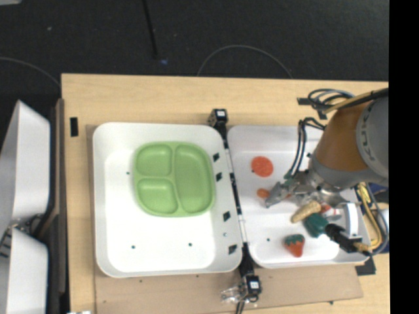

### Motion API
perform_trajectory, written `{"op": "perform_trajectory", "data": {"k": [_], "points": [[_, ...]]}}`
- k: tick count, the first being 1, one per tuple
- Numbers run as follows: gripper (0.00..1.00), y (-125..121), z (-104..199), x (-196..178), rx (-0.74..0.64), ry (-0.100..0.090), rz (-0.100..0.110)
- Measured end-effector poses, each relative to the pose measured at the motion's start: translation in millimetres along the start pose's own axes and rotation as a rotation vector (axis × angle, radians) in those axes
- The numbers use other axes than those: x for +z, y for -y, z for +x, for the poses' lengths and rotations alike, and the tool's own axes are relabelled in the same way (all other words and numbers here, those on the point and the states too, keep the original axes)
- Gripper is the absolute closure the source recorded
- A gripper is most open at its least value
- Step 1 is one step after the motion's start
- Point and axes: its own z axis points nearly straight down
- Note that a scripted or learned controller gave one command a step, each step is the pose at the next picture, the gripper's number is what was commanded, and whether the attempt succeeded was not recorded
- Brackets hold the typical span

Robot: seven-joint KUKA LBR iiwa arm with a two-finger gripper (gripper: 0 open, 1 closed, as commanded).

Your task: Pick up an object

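**Gripper low over right bin; no object seen in grasp**

Several small objects are scattered loose in the right bin [262,250], presumably tipped in as pick targets. An orange disc [262,167] lies toward the far side, a small orange piece [262,193] just beneath it, a tan piece [306,212] touching a teal block [316,224] at mid-bin, and a red-and-green piece [295,245] near the front wall. The gripper [275,197] is positioned low over the bin, just right of the small orange piece and left of the tan piece. How far it is open cannot be told, and nothing is seen held in it. The small orange piece is judged the nearest candidate.

The left bin [111,241] holds a green divided plate [174,178], well apart from the gripper.
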Motion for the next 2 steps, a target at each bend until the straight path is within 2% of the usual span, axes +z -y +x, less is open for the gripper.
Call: {"op": "perform_trajectory", "data": {"k": [1, 2], "points": [[1.0, -1.3, -0.9, -13.5, 0.005, 0.0, -0.005], [1.0, -2.0, 0.6, -57.0, -0.003, 0.0, -0.007]]}}
